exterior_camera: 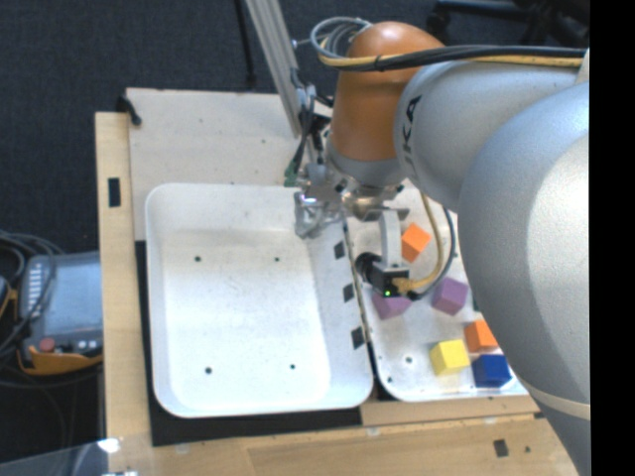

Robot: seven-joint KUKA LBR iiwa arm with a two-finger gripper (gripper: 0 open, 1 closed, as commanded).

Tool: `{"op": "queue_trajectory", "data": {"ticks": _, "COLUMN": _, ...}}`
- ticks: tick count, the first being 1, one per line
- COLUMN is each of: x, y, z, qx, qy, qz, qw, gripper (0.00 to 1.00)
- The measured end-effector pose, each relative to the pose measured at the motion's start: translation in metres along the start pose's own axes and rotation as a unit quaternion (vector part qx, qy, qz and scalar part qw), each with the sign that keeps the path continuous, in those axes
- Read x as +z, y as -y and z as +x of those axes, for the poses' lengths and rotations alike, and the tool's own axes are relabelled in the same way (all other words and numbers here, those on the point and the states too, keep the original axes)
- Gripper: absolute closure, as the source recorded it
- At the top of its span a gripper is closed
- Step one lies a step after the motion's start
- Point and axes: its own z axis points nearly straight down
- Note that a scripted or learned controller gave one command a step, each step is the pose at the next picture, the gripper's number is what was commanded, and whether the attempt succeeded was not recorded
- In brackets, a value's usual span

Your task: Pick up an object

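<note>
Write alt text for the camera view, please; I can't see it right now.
The grey arm's gripper hangs over the left white bin's far right corner. The right bin holds orange, purple, yellow and blue blocks.

The big grey arm (496, 167) covers much of the right bin (417, 380). A purple block (393, 305) is partly hidden behind cables.

The gripper (310, 216) hangs over the left bin's (248, 296) far right corner. In the right bin (402, 370) lie an orange cube (416, 239), two purple cubes (451, 295), a yellow cube (448, 356), a blue cube (490, 370) and another orange block (480, 334).
</note>
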Motion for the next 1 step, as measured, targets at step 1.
{"op": "queue_trajectory", "data": {"ticks": 1, "x": 0.0, "y": 0.0004, "z": -0.0035, "qx": 0.001, "qy": 0.002, "qz": 0.001, "qw": 1.0, "gripper": 0.0}}
